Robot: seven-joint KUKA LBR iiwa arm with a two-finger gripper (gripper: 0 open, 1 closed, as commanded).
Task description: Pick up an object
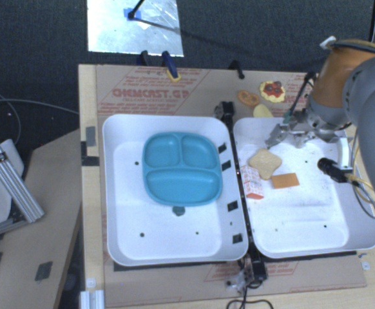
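Hand: the hand (pixel 281 135) hangs low over the far edge of the right bin (pixel 342 237), toward its far left corner. I cannot tell whether it is apart or together, and it holds nothing that I can see.
Toy bread slice: the toy bread slice (pixel 265 163) lies flat on the bin floor near the left edge, just on the near side of the hand. It is the closest candidate.
Handling: probably light and stiff, not fragile. It is thin and smooth, so it offers little height to pinch and may skid on the white floor.
Where to take hold: across its narrower width, on two opposite edges, coming straight down.
Neighbours: an orange square piece (pixel 285 181) sits just beside the slice's near right corner, and a red-and-white carton (pixel 252 187) lies along the left edge, just beside the slice on its near side.
In the way: those two crowd the near side of the slice, while the far side looks free.
Elsewhere: a blue divided plate (pixel 181 169) fills the middle of the left bin (pixel 120 192). A pizza-like toy round (pixel 272 91) rests on the counter beyond the right bin's far edge, no hindrance.
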